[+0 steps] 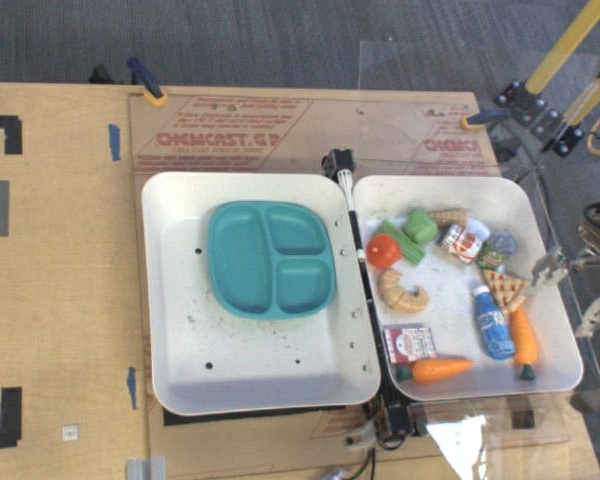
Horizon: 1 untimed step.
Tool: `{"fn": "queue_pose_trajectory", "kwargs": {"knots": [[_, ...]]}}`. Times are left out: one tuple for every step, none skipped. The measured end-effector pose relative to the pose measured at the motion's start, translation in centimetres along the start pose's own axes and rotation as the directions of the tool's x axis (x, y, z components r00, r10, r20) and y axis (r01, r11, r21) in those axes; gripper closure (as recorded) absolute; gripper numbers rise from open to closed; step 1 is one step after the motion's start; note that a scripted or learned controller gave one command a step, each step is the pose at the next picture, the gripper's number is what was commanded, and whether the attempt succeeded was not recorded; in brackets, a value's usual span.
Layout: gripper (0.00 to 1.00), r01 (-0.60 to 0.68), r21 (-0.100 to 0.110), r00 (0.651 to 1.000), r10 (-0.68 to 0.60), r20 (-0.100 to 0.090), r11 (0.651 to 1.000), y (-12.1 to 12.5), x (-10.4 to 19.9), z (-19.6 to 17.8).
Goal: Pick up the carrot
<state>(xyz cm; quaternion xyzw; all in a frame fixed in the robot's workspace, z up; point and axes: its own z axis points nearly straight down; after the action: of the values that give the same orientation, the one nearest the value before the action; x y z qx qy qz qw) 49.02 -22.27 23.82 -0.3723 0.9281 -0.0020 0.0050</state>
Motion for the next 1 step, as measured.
{"fn": "queue_pose_trajectory", "kwargs": {"knots": [[0.0,0.237,-0.009,0.971,-0.237,-0.001,0.971,0.13,-0.09,6.96]]}}
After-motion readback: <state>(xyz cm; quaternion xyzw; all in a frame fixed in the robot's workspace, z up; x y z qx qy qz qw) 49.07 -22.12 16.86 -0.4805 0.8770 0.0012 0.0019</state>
